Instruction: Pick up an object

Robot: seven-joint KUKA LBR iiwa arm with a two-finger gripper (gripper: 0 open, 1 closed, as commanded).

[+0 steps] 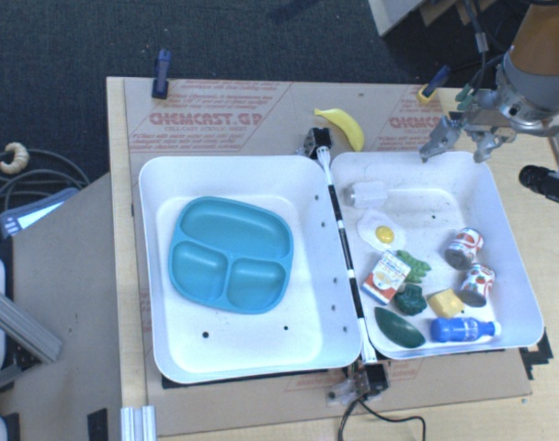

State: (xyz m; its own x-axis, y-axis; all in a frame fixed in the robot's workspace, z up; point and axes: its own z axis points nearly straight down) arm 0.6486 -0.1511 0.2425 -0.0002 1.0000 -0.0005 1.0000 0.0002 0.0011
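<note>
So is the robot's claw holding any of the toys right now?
No, nothing. The gripper hangs open above the far edge of the right bin, with no toy between its fingers.

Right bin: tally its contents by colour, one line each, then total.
White or clear: 2, fried egg, cup
Red-and-silver cans: 2
Green: 3
Yellow: 1
Blue bottle: 1
Red-and-white carton: 1
Total: 10

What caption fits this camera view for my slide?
Open tool above the right bin's far edge; blue tray in the left bin.
</note>
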